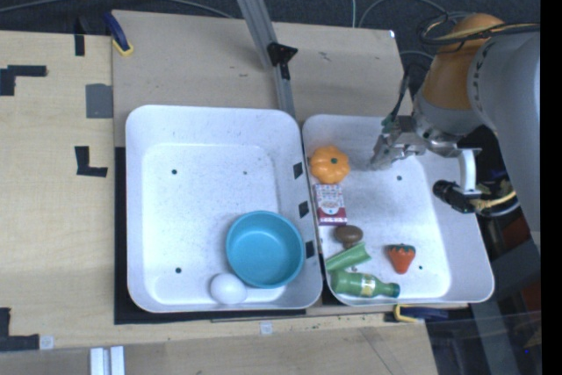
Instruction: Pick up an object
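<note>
So, starting at the front edge of the right bin (465,277): there's a green bottle (364,284) lying on its side, with a second green piece (347,258) angled just behind it and a little strawberry (402,256) off to the right. Behind those sits a brown nut-looking thing (349,234), then a small red and white carton (331,205), then an orange pumpkin (328,164) up near the wall between the bins. The left bin (140,189) has a blue bowl (263,248) and a white ball (227,286) touching it.

The gripper (386,152) hangs over the back of the right bin, near the pumpkin but apart from it, with nothing in it. Can't tell if it's spread or closed at this size.

My guess is the pumpkin's the closest target. Looks like light, hard plastic, round and probably slick, so I'd pinch it across its widest middle, not near the stem.
</note>
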{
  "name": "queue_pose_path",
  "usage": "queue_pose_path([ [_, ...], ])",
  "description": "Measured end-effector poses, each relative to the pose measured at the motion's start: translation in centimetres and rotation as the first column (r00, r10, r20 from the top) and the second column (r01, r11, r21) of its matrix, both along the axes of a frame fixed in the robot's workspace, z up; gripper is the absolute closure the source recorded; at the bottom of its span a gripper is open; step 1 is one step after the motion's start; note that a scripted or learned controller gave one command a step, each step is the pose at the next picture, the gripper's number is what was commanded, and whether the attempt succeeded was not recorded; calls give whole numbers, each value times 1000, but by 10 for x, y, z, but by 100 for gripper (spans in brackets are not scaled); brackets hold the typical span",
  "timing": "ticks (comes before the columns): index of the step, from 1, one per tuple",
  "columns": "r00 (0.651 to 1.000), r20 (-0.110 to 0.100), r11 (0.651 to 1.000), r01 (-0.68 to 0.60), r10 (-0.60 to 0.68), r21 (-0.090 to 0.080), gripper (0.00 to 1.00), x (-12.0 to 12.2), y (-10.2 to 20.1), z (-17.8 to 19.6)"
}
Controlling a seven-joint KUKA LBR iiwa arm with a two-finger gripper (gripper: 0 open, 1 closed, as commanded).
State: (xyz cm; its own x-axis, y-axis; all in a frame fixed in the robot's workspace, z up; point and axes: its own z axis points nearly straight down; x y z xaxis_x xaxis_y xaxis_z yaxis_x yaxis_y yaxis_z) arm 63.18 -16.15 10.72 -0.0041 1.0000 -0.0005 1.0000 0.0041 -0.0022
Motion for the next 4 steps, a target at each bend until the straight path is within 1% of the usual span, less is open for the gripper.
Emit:
queue_pose_path([
  [1, 1000, 5, 1000, 3, -3, 0, 100, 5, -1, 43],
  [2, 1000, 6, 1000, 3, -3, -1, 100, 2, -3, 87],
  [3, 1000, 9, 1000, 2, -2, -1, 100, 7, -2, 150],
  [4, 1000, 4, 1000, 3, -3, 0, 100, 8, -2, 166],
])
